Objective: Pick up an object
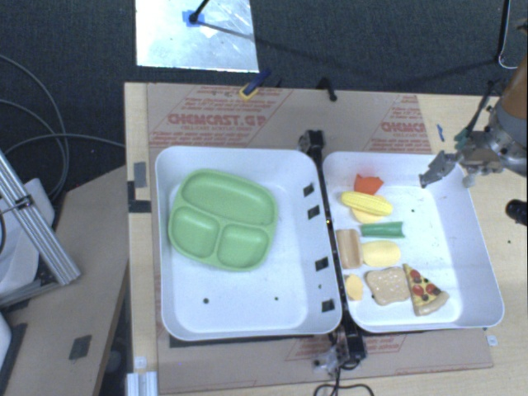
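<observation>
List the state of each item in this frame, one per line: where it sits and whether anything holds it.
Green three-compartment plastic plate: flat in left white bin, nothing on it.
Orange toy piece: resting in right white bin, untouched.
Yellow toy corn: lying flat.
Green toy bean: lying flat.
Toy bread slice: flat, touching toy pizza slice.
Tool: above the right bin's far edge, holding nothing visible.

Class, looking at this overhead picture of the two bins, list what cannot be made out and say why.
- The arm: cut off by the camera view's right edge.
- The gripper: too small and blurred to show its fingers' state.
- The orange piece: partly hidden behind the yellow corn.
- The pale piece: too small to identify.
</observation>
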`<act>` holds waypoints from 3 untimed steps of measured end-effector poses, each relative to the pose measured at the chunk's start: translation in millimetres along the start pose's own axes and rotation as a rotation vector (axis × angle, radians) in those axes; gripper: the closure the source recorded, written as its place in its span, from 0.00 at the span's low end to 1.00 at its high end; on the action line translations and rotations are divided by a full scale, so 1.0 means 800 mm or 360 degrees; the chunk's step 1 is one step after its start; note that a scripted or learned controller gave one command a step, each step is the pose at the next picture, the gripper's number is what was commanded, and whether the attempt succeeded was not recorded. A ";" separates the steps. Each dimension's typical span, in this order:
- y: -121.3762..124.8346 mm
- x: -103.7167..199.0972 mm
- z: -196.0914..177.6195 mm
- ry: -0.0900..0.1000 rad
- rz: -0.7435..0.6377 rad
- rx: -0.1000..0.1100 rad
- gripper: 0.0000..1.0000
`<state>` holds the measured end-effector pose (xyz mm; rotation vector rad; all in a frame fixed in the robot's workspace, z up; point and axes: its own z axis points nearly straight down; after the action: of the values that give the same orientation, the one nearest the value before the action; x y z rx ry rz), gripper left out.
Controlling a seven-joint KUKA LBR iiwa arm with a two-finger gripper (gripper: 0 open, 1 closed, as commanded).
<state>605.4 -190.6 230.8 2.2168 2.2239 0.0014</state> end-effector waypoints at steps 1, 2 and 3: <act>-0.121 0.038 0.153 0.0011 0.0006 0.0026 0.00; -0.108 0.018 -0.004 -0.0008 -0.0001 -0.0022 0.00; -0.087 0.016 0.189 0.0000 0.0005 0.0000 0.00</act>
<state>535.8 -178.1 79.3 2.2201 2.2205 0.0014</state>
